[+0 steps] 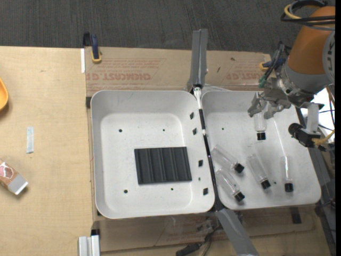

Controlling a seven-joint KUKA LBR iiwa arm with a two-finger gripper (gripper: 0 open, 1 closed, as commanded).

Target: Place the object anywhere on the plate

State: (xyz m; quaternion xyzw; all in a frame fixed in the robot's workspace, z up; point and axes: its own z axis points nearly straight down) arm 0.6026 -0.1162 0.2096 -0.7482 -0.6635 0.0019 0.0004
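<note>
My gripper [260, 122] clasps a clear tube [260, 128], hanging upright, cap down, above the right bin [303, 196]. The dark ribbed plate [162, 165] lies well left, past the divider.

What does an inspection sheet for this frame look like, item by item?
Surface: wooden bench bearing two white bins, left bin and right bin.
Job's things: dark ridged plate in the left bin; four clear tubes with black caps lying in the right bin, e.g.; one more tube hangs upright below the gripper.
Clutter: small items at the bench's left edge.
Gripper: above the right bin's far part.
Cables: yellow and black loops by the arm.
Surroundings: dark carpet.
</note>
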